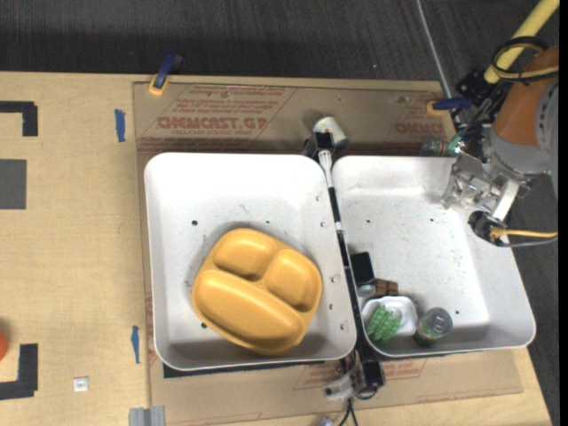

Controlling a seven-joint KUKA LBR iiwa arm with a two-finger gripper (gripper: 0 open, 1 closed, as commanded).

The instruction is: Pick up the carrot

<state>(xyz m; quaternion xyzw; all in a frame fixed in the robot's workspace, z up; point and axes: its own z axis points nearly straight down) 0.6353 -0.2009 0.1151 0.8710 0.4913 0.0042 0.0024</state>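
A bench [71, 238] with a pale wooden top is seen from above. A brown cardboard sheet [266, 114] is laid flat on it, fastened at its far edge by two clamps [163, 74]. Two white bins are set side by side on the sheet, touching along their inner edges: the left bin [169, 238] and the right bin [497, 282]. Black tape marks [19, 118] and blue tape strips [120, 124] are stuck to the wood at the left.

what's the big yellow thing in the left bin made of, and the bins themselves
The yellow lumpy object looks like molded plastic or soft rubber: smooth, slightly glossy lobes with soft highlights. Which one, the view leaves open. The left bin and right bin look like thin matte white plastic, with rounded rims and speckled scuffs.
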